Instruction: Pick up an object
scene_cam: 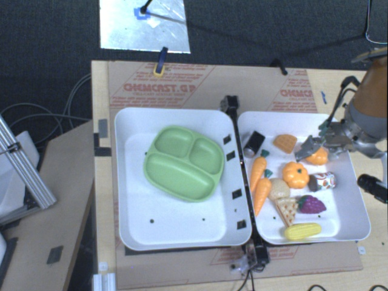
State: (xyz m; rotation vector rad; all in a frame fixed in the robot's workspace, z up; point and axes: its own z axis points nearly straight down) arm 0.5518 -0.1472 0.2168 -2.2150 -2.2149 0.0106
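While the arm reaches in from the right, the gripper [315, 145] sits low over the right bin [354, 214], touching an orange toy [317, 157] | grip: cannot tell | same bin: pumpkin [296, 174], two carrots [259, 180], grapes [311, 204], corn [302, 230] | left bin [130, 162]: green divided plate [183, 162]

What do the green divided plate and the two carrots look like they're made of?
The green plate: likely molded plastic, matte, with an even pale colour and soft rounded compartment ridges. The carrots: probably plastic toy food, with uniform orange colour and a smooth surface; whether they are hard or rubbery can't be told.
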